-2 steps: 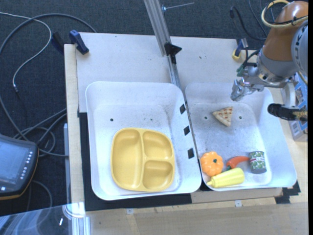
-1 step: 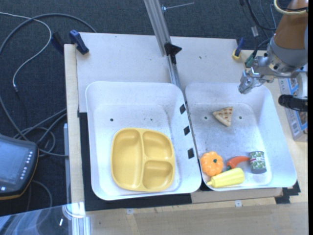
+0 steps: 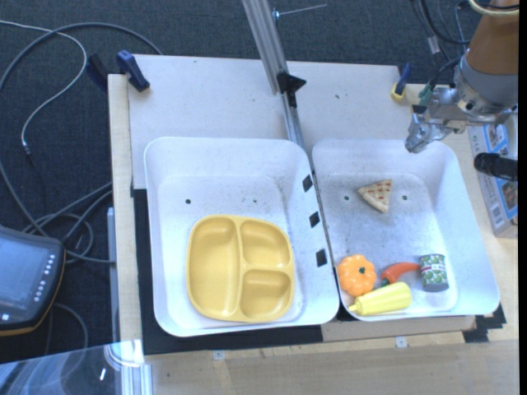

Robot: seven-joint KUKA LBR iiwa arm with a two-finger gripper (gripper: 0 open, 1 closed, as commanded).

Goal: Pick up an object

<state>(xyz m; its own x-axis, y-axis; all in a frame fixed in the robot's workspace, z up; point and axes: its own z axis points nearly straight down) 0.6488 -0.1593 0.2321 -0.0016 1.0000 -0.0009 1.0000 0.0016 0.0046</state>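
- Bins come first: two white bins sit side by side on the desk (image 3: 206,89), a left bin (image 3: 165,179) and a right bin (image 3: 461,204).
- Left bin holds a yellow plate (image 3: 240,267) with three sections.
- Right bin holds a waffle piece (image 3: 376,194) shaped like a triangle, near the middle.
- At the front of the right bin sit four small toys close together: an orange pumpkin (image 3: 356,274), a yellow corn cob (image 3: 383,299), a red pepper (image 3: 401,269) and a green can (image 3: 433,271).
- The pumpkin touches the corn cob, and the can stands upright beside the pepper.
- The grey arm (image 3: 494,48) comes in from the right side.
- Its pincer (image 3: 418,141) hangs over the back edge of the right bin, well apart from the toys.
- Nothing is held in the pincer, and I cannot tell how far open it is.
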